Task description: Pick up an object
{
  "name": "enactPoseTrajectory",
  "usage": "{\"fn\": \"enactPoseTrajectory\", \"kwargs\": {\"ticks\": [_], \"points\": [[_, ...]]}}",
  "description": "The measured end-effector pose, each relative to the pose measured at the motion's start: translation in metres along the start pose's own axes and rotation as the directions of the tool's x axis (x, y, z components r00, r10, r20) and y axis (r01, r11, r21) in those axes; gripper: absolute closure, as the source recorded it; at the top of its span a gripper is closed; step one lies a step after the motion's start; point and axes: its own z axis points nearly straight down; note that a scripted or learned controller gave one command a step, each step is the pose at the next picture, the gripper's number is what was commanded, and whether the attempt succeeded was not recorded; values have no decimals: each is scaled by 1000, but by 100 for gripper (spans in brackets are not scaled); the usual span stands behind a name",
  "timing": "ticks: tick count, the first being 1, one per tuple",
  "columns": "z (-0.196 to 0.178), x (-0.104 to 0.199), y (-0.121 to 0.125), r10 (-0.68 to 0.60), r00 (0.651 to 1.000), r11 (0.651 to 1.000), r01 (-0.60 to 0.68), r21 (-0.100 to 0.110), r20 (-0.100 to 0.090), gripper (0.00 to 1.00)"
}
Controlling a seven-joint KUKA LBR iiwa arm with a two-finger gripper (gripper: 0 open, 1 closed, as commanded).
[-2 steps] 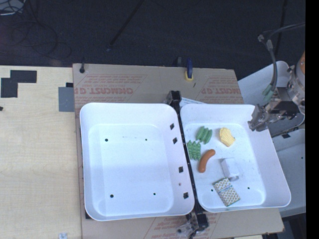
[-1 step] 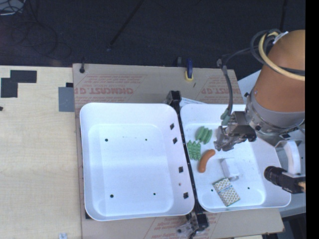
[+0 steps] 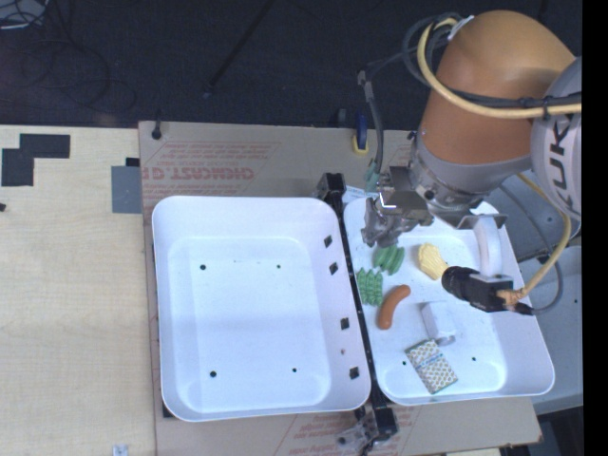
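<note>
The gripper [image 3: 384,224] hangs low over the back left corner of the right bin [image 3: 518,373], tucked close to the divider between the two bins. Directly under its tip, and possibly touching it, lies a green piece [image 3: 389,257], and that looks like the pick. I judge this to be the reach-and-grasp step: the tool is down at the target and nothing is lifted clear yet.

Are the jaws spread or pressed together? I cannot tell. The dark metal at the tip blends into shadow, and the big orange wrist crowds in from above.

There are plenty of other candidates in that bin. A second green piece [image 3: 369,285] sits just beside the first, hard against the left wall. An orange-red sausage [image 3: 392,306] lies near it, a yellow piece [image 3: 431,260] sits to the right, and a grey block [image 3: 437,319] and a patterned packet [image 3: 432,366] rest toward the front. The left bin [image 3: 247,388] offers nothing to grab.

The next move calls for a firm close on the green piece and a straight lift, keeping clear of the wall and the neighbouring green one. The risk is a slip or a double catch, since the two are so close.

The far side of the green piece is hidden under the tool. A white shape [image 3: 487,242] by the right wall is too washed out to identify.
</note>
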Motion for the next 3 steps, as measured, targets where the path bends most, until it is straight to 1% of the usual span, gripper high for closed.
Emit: {"fn": "enactPoseTrajectory", "kwargs": {"ticks": [1, 2, 3], "points": [[-58, 59, 14, -2, 1000, 1000, 2, -5, -1, 100], [-19, 39, -46, 8, 1000, 1000, -8, 9, 2, 100], [-132, 104, -65, -4, 1000, 1000, 4, -10, -4, 100]]}}
